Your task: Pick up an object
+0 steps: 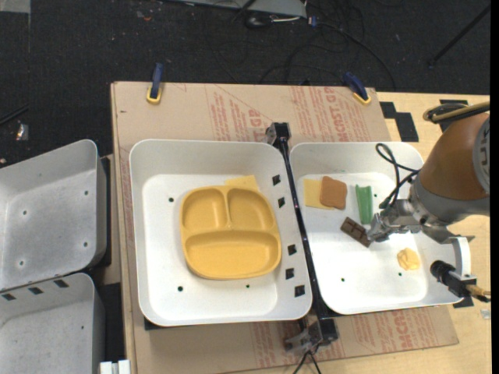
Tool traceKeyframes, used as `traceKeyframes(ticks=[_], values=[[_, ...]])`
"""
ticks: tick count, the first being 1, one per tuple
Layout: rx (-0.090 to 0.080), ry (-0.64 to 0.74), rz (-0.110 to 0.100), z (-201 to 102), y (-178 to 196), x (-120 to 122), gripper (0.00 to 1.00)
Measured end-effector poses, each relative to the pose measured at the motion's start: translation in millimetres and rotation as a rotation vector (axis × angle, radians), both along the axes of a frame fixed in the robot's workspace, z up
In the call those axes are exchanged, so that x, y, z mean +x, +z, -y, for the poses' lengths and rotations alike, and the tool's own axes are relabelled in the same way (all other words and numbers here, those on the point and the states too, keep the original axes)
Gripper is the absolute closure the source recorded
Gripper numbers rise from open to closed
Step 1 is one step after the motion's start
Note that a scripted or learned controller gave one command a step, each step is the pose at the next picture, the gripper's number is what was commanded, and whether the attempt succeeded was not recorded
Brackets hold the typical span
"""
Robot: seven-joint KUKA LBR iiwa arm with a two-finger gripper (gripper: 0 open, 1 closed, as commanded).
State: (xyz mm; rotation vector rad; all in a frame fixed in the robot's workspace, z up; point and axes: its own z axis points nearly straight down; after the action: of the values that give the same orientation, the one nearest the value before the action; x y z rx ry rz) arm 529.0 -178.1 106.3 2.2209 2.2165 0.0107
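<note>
The two-finger gripper [376,233] sits low mid-bin in the right white bin [341,153], touching the dark brown block [355,231], probably lining up a grab; whether it grips, I cannot tell.

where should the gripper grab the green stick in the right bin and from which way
Take the green stick across its narrow width near mid-length, coming straight down. It lies flat, long axis running up and down the view, with bare floor of the right bin on both long sides. Its lower end sits close to the gripper.
</note>
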Motion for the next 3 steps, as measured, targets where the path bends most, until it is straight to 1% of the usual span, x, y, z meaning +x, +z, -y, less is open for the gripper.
traceKeyframes(ticks=[1,2,3], values=[[-0.005,0.005,-0.001,-2,63,4,1.00],[-0.005,0.005,0.000,-3,126,1,1.00],[-0.004,0.005,-0.003,-2,153,2,1.00]])
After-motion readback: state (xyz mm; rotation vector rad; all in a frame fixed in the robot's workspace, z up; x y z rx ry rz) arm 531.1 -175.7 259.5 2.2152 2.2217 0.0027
